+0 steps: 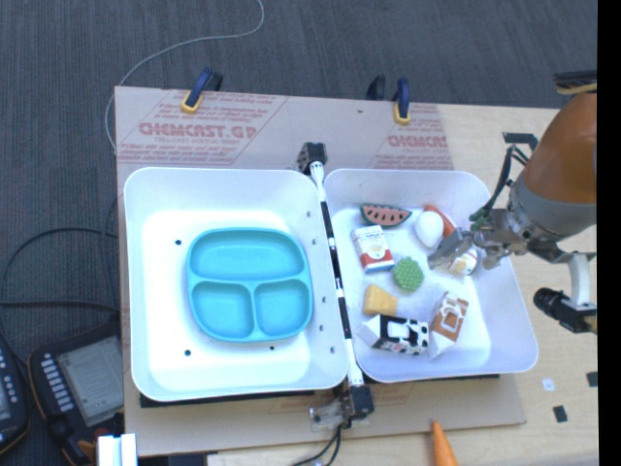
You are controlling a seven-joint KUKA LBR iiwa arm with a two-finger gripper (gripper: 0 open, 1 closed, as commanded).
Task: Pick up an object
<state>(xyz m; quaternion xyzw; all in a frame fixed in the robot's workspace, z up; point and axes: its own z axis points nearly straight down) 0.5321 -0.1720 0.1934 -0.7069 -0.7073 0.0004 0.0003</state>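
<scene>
End effector (pixel 464 253) sits low over the right bin (pixel 505 352), at its right side; whether it is released or clenched cannot be told. White egg (pixel 428 227) lies just left of the end effector, watermelon slice (pixel 385 215) further left. Green ball (pixel 408 275), red-and-white carton (pixel 373 248), yellow wedge (pixel 380 301), cow-print carton (pixel 400 335) and brown-white carton (pixel 450 317) lie below-left. Blue divided plate (pixel 250 283) rests in the left bin (pixel 155 357).

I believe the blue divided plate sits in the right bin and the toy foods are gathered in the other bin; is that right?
Not quite: the camera view shows the blue divided plate in the left bin. The toy foods, such as the watermelon slice and the green broccoli, are gathered in the other bin.
</scene>
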